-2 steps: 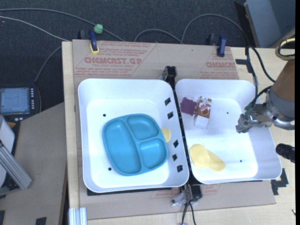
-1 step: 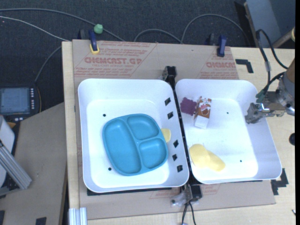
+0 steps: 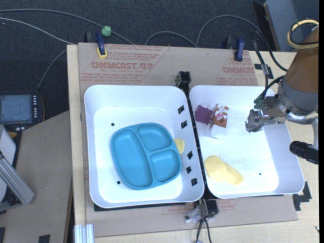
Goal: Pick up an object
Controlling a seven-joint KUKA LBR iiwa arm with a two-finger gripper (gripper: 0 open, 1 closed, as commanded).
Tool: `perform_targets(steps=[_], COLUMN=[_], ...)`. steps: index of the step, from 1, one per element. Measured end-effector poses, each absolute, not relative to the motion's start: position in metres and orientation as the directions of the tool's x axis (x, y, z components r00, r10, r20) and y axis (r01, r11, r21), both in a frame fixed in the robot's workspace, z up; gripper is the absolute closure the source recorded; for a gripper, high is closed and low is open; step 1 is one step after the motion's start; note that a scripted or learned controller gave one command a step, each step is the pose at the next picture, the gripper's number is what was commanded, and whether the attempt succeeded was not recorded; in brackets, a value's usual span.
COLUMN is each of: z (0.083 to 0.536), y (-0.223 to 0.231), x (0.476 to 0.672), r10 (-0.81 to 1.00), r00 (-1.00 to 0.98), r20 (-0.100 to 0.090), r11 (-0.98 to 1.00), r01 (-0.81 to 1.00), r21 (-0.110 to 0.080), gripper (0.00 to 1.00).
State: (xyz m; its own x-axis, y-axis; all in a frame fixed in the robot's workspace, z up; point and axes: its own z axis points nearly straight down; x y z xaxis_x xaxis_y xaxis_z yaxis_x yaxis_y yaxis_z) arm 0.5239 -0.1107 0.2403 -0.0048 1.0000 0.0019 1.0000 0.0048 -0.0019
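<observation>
My gripper (image 3: 254,123) hangs over the right part of the right bin (image 3: 268,156), reaching in from the right. Nothing shows between its fingers. To its left lie a small purple piece (image 3: 203,114) and a brown and white packet (image 3: 219,118), close together in the bin's upper left. A pale yellow lump (image 3: 221,169) rests near the bin's lower left. In the left bin (image 3: 101,110) lies a blue divided tray (image 3: 146,155), with a small yellow object (image 3: 179,146) peeking out at its right edge.
A black divider with clips (image 3: 190,135) runs between the two bins. The bins sit on a cardboard sheet (image 3: 126,62) held by clamps (image 3: 101,48) at the back. Cables trail over the dark floor behind.
</observation>
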Motion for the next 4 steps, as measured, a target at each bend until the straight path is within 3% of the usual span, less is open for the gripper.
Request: perform_targets(steps=[2,4], z=[0.241,0.233], y=[-0.006,0.089], x=[0.544,0.58], r10=[1.0,1.0], r00=[-0.007,-0.005], r20=[0.002,0.002], r11=[0.007,0.005], r01=[1.0,1.0], r21=[0.001,0.0], gripper=[1.0,1.0])
